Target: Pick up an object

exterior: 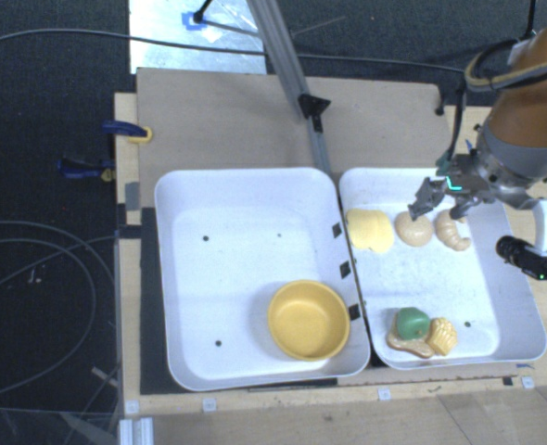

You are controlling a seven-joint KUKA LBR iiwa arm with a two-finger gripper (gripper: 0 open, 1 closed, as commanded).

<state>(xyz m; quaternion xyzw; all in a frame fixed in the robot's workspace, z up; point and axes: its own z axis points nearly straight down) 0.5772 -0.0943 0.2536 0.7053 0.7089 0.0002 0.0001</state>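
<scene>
From my seat I see the gripper point(443, 199) hanging over the far part of the right bin point(515, 290), its two dark fingers spread apart with nothing between them. Just beneath and between the fingertips lies a pale round piece point(413, 229), and touching it on the right is a curved tan piece point(453, 234); whether the fingers touch either one I cannot tell. A pale yellow lump point(371, 231) rests against that bin's left wall. Near the bin's front edge a green ball point(411, 323) sits on a flat tan shape, with a yellow ridged item point(442, 336) pressed to its right; their outlines blur together. The arm point(531, 100) is cut off at the view's right edge, and its bulk hides the bin's far right corner. In the left bin point(218, 221) a yellow bowl point(309, 319) sits upright near the front right corner
</scene>
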